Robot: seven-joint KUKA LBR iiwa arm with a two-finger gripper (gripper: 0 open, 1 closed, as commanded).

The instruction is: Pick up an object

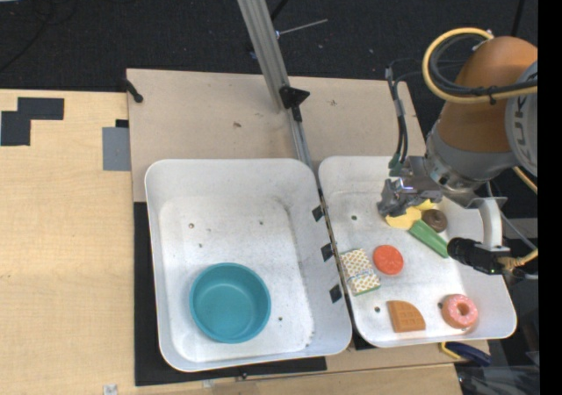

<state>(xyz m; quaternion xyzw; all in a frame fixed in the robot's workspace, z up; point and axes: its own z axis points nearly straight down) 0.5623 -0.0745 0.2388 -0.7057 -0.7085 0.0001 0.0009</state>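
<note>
The yellow piece lies in the upper part of the right bin, directly under the gripper, which hangs low over it and seems to touch its upper end; whether it is pinched cannot be told from this slant. The arm comes in from the right, its orange band bulking above the wrist, the wrist bent steeply down into the bin. Just beside the yellow piece are one green stick, tilted, and one small brown round piece touching it. Lower in the same bin sit one red disc, one patterned block against the bin's left wall, one orange wedge and one pink ringed doughnut near the lower right corner. These seven things crowd the bin's right and lower half; its upper left corner is bare. The left bin holds a single teal bowl in its lower part, with bare floor above it. The two bins touch along their shared edge, where black clips sit.
</note>
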